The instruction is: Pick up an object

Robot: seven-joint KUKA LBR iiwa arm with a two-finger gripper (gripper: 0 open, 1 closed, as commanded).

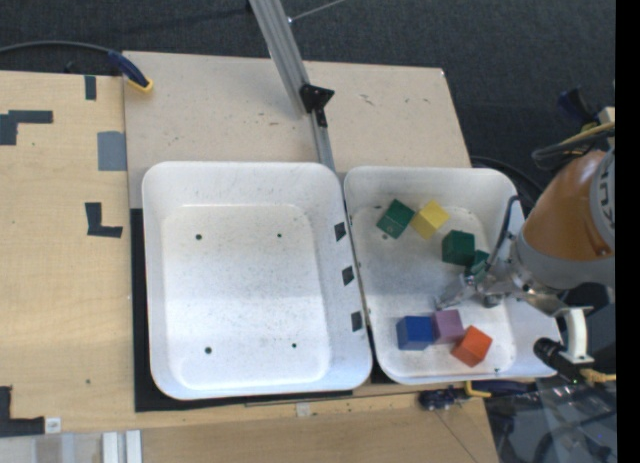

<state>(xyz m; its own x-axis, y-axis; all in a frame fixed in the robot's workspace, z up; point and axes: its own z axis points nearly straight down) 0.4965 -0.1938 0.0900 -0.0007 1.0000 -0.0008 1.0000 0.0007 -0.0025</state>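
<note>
Two shallow white bins sat side by side on a pale wooden worktop (240,111), the left bin (160,191) toward the frame's middle and the right bin (490,183) toward the right. Dark carpet lay beyond the worktop along the top of the frame, and a grey metal rail (275,26) slanted down from the top edge to the bins' seam. Six blocks lay in the right bin: a green cube (395,219) touching a yellow cube (432,218), a darker green cube (459,247) near them, and lower down a blue cube (416,332), a purple cube (448,324) and an orange cube (472,346) clustered together. The tool (470,286) hung just below the darker green cube; whether it was apart or together I cannot tell.
</note>
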